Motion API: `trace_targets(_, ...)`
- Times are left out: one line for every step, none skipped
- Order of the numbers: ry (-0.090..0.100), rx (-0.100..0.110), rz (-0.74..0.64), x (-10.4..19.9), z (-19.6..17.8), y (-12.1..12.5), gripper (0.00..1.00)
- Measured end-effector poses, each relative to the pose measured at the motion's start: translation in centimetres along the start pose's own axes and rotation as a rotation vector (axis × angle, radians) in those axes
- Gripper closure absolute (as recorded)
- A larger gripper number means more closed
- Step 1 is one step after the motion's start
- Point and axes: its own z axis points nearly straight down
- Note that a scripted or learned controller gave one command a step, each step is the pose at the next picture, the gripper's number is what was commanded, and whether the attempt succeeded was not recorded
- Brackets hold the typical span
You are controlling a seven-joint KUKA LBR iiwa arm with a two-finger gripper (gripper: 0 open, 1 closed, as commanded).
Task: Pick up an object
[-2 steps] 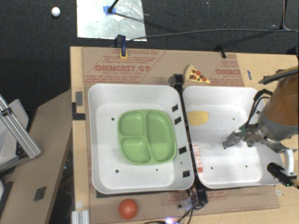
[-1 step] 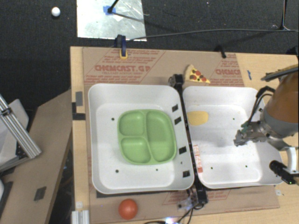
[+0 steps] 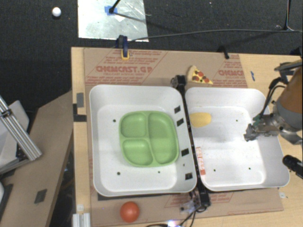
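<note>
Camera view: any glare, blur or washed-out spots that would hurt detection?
Camera view: the foil sheet at the top glares; both white bins run near blown-out, with soft shadows at their walls. The gripper at the right bin's edge looks smeared and dark. The green tray and yellow object read cleanly.

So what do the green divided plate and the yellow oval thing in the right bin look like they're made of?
The green four-compartment plate looks like moulded plastic: uniform colour, soft sheen, rounded ridges. The yellow oval object looks like smooth plastic or rubber, perhaps toy food; it is too small to tell for sure.
</note>
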Motion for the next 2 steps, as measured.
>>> trace_targets(0.000,-0.001,-0.001,-0.1,-4.9,0.2,1.00)
trace_targets(0.003,0.002,-0.007,5.4,-5.9,1.2,1.00)
